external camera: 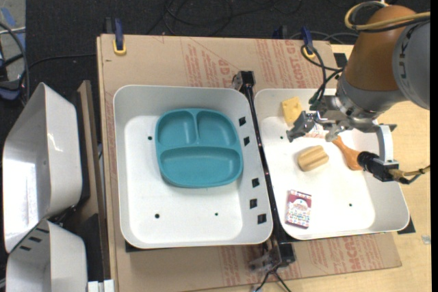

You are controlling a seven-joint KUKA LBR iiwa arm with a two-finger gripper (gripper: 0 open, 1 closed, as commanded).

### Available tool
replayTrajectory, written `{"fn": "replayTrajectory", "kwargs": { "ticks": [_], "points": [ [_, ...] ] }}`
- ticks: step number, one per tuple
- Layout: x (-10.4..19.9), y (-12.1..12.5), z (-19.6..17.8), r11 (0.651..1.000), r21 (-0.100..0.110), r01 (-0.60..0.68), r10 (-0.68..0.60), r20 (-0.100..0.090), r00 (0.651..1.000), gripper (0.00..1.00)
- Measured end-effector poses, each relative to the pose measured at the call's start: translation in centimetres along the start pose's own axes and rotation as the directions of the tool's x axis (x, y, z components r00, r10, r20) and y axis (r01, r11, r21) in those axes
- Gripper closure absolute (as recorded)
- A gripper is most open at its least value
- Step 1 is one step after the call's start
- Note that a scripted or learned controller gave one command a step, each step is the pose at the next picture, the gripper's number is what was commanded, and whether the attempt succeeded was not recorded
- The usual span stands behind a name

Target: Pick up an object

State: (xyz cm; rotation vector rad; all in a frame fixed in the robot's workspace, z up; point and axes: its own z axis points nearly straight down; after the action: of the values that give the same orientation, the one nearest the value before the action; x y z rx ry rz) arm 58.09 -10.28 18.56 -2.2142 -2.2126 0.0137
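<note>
Objects for picking lie in the right bin (390,219), a shallow white tray beside its twin. Nearest the gripper (306,125) is a tan bread-like roll (313,158), lying on the bin floor just below and slightly right of the fingers, apart from them. A yellow cheese-like wedge (291,109) sits near the bin's upper left corner, just left of the gripper and above the roll. An orange piece with a rounded end (347,151) lies right of the roll, partly under the arm's wrist hardware. A small white and pink packet (298,208) rests flat toward the bin's lower left, well apart from the rest. The gripper hangs over the upper left part of this bin, between the wedge and the roll, its fingers spread somewhat apart with nothing between them. The grey arm (383,89) with its orange band (380,44) comes in from the right, over the bin's upper right corner. The left bin (133,215) holds a teal divided plate (199,148), lying flat near its middle. Both bins stand on a brown board tabletop (205,58), with dark floor and cables beyond it and white containers (34,161) at the far left.
</note>
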Motion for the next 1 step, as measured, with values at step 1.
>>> {"fn": "replayTrajectory", "kwargs": {
  "ticks": [1],
  "points": [
    [0.0, 0.3, -0.75, 1.0, -0.013, 0.002, -0.002, 0.001, 1.0, 0.0]
  ]
}}
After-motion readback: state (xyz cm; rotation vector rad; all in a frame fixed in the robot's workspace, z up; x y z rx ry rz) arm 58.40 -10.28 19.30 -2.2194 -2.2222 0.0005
